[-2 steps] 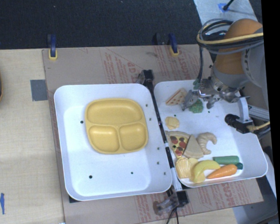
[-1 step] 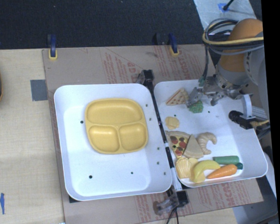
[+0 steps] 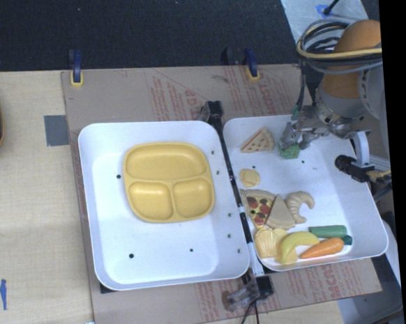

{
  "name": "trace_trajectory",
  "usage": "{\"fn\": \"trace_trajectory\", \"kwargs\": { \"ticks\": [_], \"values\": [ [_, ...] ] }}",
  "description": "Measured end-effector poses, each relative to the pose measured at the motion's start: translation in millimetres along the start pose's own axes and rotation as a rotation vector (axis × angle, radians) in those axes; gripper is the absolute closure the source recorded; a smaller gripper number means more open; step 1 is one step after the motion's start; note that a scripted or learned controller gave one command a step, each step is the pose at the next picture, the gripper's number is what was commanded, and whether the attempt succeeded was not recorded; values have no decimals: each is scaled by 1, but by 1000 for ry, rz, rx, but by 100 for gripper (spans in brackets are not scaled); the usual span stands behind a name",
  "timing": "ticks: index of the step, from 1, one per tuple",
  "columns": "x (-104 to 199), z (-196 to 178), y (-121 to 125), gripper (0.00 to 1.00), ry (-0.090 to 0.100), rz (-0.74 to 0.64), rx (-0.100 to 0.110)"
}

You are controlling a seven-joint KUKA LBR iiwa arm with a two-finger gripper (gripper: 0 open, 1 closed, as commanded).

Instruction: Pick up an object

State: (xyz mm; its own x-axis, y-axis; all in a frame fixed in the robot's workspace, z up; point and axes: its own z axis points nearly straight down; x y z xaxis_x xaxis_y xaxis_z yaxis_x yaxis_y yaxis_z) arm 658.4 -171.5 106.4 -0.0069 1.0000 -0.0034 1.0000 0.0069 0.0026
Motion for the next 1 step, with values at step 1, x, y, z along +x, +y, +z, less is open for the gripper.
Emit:
{"fn": "trace_trajectory", "kwargs": {
  "ticks": [1],
  "values": [
    [94,-91,-8,100,5,-4,-1]
  ]
}}
